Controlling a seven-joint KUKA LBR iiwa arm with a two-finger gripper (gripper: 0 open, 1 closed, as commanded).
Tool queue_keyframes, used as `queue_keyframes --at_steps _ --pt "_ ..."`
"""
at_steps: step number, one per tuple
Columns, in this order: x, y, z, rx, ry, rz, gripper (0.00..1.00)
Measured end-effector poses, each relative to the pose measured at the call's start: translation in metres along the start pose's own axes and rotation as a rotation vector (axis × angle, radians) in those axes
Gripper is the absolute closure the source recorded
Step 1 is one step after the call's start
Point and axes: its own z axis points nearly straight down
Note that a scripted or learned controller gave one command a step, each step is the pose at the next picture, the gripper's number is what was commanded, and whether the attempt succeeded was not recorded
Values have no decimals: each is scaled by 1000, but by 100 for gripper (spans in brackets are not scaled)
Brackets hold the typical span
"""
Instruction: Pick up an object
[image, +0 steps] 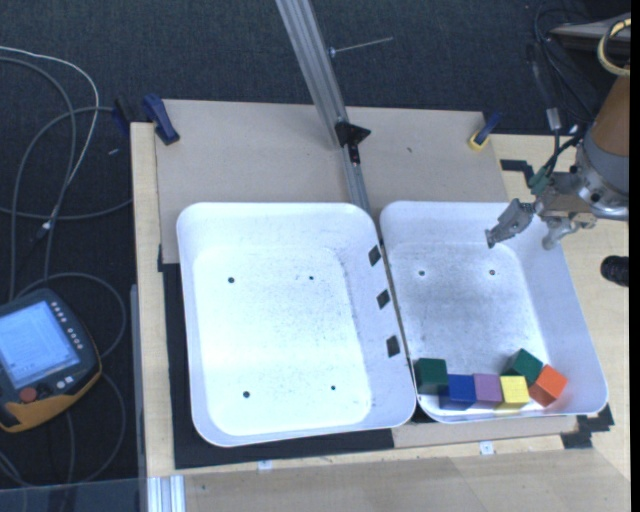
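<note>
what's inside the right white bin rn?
Six small blocks along the right white bin's near edge: dark green cube, blue cube, purple cube, yellow cube, orange cube, and another green block behind, partly covered.

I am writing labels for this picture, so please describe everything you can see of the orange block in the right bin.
The orange block is a small cube with a plain, matte surface, maybe wood or foam. It lies in the near right corner of the right bin, at the right end of a row of blocks. It sits turned at an angle, not square to the bin's edge. It touches the dark green block behind it and seems to touch the yellow block on its left. The end effector is far from it.
</note>
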Motion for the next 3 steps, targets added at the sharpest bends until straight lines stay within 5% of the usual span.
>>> queue_keyframes --at_steps 1,2,3 --pt "5 13 119 7 1 -1 0" --pt "-53 47 -2 -13 -8 1 0" --pt "7 57 27 1 2 -6 0"
